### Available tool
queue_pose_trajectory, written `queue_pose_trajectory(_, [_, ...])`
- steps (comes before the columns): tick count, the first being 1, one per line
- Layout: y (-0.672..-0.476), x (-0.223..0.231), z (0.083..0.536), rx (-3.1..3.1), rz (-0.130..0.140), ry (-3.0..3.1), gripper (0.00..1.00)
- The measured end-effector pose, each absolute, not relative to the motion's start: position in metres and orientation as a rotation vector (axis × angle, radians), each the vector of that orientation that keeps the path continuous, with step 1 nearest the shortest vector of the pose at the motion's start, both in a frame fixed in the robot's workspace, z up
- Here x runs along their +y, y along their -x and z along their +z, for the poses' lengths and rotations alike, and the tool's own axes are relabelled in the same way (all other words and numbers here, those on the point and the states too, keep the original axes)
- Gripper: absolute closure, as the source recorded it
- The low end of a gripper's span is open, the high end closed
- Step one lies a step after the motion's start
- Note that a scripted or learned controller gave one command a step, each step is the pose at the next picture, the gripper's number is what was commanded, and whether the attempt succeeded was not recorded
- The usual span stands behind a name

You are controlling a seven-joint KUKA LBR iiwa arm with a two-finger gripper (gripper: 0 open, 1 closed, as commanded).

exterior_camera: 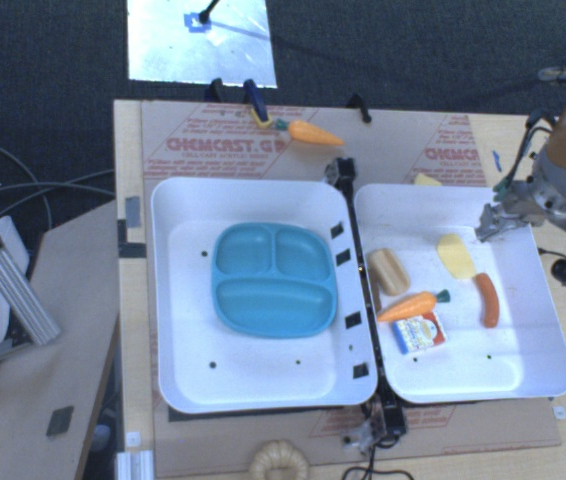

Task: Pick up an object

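The right bin [523, 368] holds a tan bread roll [388, 270], a carrot [410, 306], a small blue and red carton [419, 333], a pale yellow piece [455, 256] and a red sausage [488, 299]. My gripper [496, 222] hangs over the bin's far right part, just above and right of the yellow piece, and its fingertips look bare. The arm comes in from the right edge.
The left bin [188, 358] holds a blue divided plate [271, 278]. A second carrot [308, 133] lies on the board behind the bins, beside a blue clamp [255, 100]. A small yellow piece [427, 179] lies behind the right bin. A metal sheet [198, 28] lies farther back.
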State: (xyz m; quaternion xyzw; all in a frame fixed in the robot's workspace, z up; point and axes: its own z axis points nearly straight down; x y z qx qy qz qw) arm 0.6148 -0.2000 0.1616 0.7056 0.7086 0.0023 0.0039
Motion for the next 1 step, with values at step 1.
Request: queue_pose_trajectory(1, [-0.6177,-0.205,0.2069,2.222,0.006,-2.211,1.0])
